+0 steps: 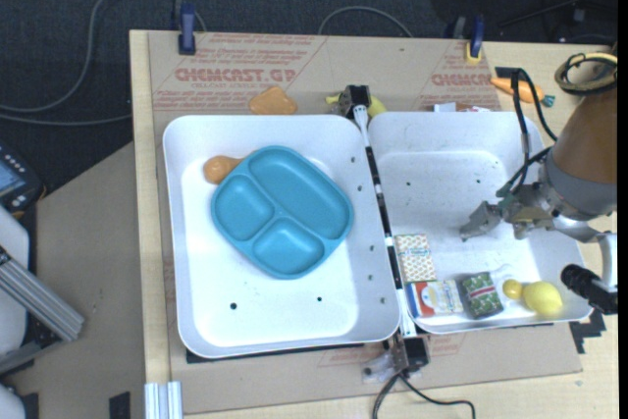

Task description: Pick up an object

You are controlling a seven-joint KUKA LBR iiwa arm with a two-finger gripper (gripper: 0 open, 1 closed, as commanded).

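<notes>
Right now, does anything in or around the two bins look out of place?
Yes. An orange piece lies on the bench behind the left bin, outside both bins. Another orange object sits half tucked under the blue divided tray.

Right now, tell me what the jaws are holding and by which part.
Nothing is held. The gripper hangs over a bare patch of the right bin, with no object between its jaws. The small packets and yellow toy lie apart from it along the near wall.
</notes>
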